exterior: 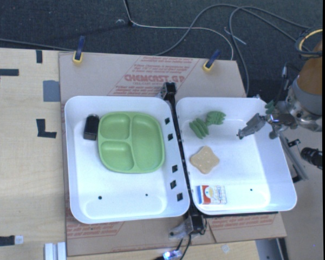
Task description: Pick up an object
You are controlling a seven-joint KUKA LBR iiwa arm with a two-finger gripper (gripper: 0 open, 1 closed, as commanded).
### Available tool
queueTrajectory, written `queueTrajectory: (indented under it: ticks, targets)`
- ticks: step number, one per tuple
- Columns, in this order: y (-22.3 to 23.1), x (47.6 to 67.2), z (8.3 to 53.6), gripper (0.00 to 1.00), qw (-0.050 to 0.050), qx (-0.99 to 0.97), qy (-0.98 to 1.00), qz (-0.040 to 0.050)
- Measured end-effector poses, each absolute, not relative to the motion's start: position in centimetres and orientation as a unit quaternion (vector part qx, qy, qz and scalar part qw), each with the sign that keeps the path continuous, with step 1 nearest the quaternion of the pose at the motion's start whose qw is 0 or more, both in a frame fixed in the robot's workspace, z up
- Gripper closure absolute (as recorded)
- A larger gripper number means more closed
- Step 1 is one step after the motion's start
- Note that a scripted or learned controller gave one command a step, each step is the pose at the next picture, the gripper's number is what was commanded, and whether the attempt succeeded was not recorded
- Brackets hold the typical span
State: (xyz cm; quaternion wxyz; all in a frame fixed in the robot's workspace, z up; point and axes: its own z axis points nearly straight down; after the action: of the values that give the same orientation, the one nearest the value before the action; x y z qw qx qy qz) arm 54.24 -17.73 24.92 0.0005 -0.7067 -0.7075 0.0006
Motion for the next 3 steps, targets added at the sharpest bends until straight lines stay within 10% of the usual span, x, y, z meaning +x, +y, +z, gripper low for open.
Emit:
queueTrajectory:
  ticks: [3]
  targets:
    - [-18.2, 53.9, 8.5, 0.00, -0.001, -0.707, -0.707, -0.0001]
